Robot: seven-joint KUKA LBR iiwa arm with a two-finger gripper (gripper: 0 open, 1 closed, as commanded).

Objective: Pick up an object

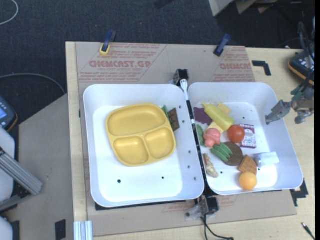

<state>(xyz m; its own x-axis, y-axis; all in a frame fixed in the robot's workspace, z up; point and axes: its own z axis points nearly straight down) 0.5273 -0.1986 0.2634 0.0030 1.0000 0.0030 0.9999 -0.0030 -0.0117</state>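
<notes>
The gripper (285,112) hangs at the right bin's (280,179) far right edge, apart from the toys. I can't tell its state.

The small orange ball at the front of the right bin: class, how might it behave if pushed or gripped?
The orange ball looks round and smooth, so it would probably roll if nudged. It sits against the bin's front wall, which may stop it. Its curved surface could slip from the tool unless gripped centrally.
</notes>
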